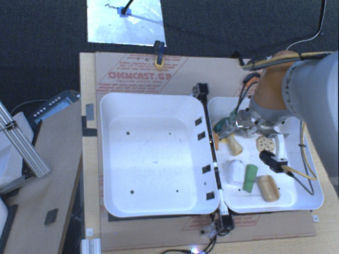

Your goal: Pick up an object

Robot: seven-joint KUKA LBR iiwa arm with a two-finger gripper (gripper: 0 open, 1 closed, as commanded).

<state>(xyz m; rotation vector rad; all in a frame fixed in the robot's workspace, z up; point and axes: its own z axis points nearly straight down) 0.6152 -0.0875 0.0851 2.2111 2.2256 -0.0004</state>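
A grey KUKA arm (307,83) with an orange band reaches in over the right bin (304,197), its bulk hiding that bin's far right corner and much of its right side. The gripper (239,121) sits low above the bin's far left part, beside the divider between the two bins; whether its fingers are spread or pressed together cannot be told, as the wrist and cables cover them, and nothing can be seen held between them.

Under the gripper a small green object (221,126) is partly hidden and hard to identify. Just in front of it lies one tan wedge-shaped piece (234,145). Toward the bin's right side a tan perforated cracker-like piece (264,143) is partly overlapped by a white and black fitting (274,155) on the arm's cabling.

Along the bin's near edge three objects lie in a row: one white cylinder (235,172) nearest the divider, one green cylinder (250,178) just beside it, and one tan bread-like block (268,188) toward the near right corner.

The left bin (114,194) is one of two white bins resting side by side on a printed cardboard sheet (140,73), joined by black clips (206,169). The arm is cut off at the picture's right edge.
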